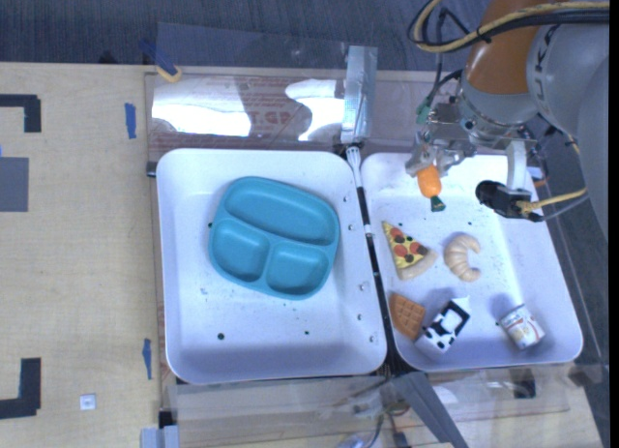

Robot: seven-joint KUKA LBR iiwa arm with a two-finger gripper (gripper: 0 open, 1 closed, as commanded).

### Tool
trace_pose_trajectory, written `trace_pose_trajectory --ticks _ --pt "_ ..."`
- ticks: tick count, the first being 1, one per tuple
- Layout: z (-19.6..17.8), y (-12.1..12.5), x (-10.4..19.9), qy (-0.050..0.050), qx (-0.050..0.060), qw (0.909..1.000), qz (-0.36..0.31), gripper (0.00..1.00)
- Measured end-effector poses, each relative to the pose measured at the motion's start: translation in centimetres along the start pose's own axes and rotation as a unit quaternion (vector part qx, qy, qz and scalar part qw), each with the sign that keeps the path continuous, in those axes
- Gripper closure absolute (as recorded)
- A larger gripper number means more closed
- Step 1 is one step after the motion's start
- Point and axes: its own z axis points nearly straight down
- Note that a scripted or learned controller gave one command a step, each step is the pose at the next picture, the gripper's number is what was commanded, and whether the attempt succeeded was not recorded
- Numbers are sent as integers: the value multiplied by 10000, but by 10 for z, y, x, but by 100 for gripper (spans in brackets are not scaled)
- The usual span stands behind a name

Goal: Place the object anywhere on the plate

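**Carrot lifted, plate not reached**

Gripper [432,159] is over the right bin [556,286], clamped on the toy carrot [429,183], which hangs just below the fingers, green tip down. Pick looks done; transfer and release are left. Blue plate [274,236] sits in the left bin [184,272], well to the gripper's left.

the blue plate [274,236], split into three compartments, lies flat and a little askew in the left bin [184,340], toward its far right part. the small orange carrot [429,184], with a green tip pointing down, hangs upright between the gripper [431,167] fingers above the right bin's [561,330] far left corner.
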Motion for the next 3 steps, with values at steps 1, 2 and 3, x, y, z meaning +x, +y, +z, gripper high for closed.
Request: trace_pose_trajectory --ticks 1,2,3 --pt "10 -1 76 9 30 10000 17 100" --pt "9 -42 152 7 36 9994 -336 100" --pt "9 -42 149 -3 35 9995 -314 0"
